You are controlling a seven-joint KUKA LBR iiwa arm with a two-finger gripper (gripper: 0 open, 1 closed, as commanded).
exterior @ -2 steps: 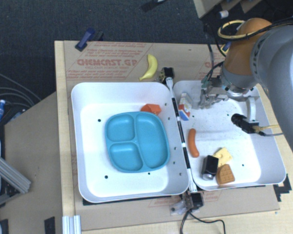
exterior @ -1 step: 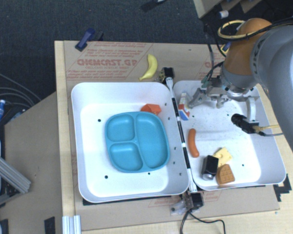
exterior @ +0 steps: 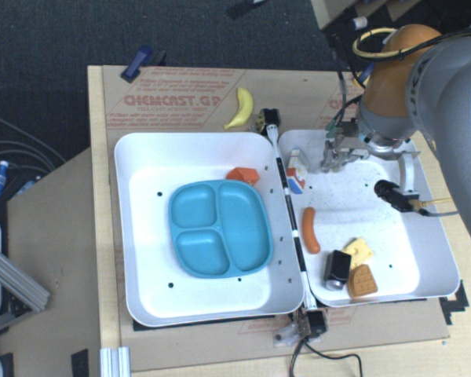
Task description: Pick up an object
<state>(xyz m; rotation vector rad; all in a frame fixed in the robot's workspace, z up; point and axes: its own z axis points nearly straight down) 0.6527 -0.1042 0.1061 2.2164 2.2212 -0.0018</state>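
Grey steel gripper (exterior: 335, 152) hangs over the right bin's (exterior: 424, 242) far corner, its opening impossible to judge.

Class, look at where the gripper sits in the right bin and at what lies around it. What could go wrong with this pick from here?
1. The gripper hangs over the far part of the right bin, close to the divider and a small red, white and blue item; it might strike the wall or only nudge that item.
2. The hot dog, black object, yellow piece and brown piece lie nearer the front, several touching, so a grasp there could snag two.
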